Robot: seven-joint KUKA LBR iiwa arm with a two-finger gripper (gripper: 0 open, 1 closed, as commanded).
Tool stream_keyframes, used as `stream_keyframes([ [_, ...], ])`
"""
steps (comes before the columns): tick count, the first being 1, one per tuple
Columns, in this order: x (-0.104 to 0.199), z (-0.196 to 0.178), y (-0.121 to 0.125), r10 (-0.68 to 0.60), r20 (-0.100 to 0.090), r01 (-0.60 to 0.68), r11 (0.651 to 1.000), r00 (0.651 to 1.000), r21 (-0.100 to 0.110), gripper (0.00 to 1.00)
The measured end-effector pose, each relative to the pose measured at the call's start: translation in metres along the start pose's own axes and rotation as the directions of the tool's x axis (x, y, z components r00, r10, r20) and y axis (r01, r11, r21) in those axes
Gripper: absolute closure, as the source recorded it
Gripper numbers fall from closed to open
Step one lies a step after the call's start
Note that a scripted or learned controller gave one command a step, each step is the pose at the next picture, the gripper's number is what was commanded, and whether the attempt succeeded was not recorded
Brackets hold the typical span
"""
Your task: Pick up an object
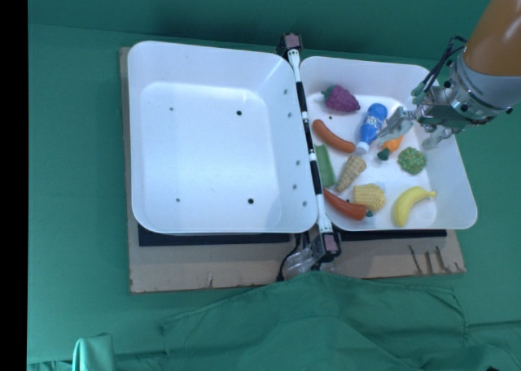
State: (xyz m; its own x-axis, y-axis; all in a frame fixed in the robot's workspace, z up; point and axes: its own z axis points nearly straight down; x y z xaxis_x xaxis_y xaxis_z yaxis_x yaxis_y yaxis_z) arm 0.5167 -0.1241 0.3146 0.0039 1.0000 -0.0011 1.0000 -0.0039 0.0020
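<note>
Green cloth [326, 320] lies nearest us. We see toy food in right bin [456, 198]; gripper [419, 127] hovers jaws spread, empty, over small carrot [390, 147], beside blue bottle [372, 124].

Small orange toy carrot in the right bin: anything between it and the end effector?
Nothing visible. The end effector hovers just above the small orange toy carrot; the blue plastic bottle lies beside it, on the carrot's left.

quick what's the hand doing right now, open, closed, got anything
Hand: over the right bin, near the blue bottle and small carrot; open or closed cannot be told; nothing visibly held.
</note>
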Motion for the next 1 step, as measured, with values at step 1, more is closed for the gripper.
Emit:
stream_keyframes([
  [1,0.0172,0.0962,-0.0325,0.001,-0.003,-0.001,1.0,1.0,0.011,0.0],
])
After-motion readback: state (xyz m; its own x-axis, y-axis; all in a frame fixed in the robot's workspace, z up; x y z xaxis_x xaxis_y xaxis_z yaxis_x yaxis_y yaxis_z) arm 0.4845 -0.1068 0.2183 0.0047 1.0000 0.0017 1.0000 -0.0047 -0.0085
